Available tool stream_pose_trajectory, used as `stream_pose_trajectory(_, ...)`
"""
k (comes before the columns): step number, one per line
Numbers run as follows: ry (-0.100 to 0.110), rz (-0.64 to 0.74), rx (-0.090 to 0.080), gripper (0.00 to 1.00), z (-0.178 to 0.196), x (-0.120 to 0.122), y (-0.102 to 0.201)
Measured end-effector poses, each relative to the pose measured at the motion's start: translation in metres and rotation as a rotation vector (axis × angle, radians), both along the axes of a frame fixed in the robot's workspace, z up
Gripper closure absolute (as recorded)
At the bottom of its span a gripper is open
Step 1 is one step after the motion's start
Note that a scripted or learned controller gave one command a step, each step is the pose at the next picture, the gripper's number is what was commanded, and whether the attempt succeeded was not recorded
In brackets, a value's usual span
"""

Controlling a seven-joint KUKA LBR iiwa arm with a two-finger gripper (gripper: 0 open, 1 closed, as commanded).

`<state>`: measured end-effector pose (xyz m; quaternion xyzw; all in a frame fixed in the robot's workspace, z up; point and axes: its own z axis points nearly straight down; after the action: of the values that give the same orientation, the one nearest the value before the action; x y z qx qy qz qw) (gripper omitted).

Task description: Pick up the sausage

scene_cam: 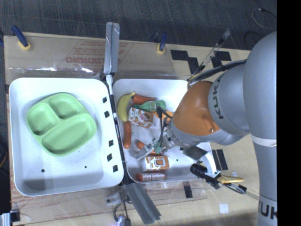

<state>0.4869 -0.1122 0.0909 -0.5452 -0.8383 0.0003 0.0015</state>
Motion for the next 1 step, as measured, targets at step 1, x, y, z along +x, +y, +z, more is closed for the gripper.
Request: stream_pose_trajectory(1,-0.003,-0.163,-0.001,0.0,0.0006,-0.0054,-0.0207)
